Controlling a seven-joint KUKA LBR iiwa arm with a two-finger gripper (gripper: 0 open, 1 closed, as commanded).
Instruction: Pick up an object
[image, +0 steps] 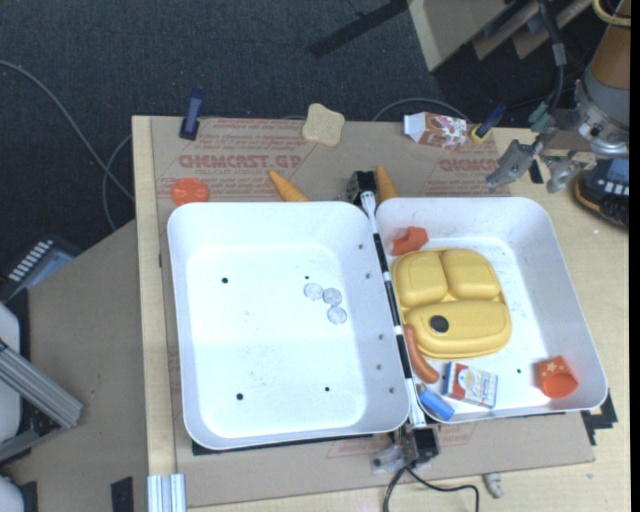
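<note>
The cardboard-covered bench (250, 160) bore two bins; the gripper (520, 165), its opening impossible to judge, was parked at one o'clock, so the broad yellow plastic clamshell toy (452, 300) risked slipping out.

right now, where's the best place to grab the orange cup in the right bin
Probably from above, jaws across the orange cup and its narrow body. It lies tipped in the right bin, near corner, apart from the yellow tray, with the bin wall close on its right.

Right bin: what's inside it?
The right bin holds a large yellow container, an orange piece, an orange cup, a small carton and a hot dog. Anything beneath the container is hidden.
</note>
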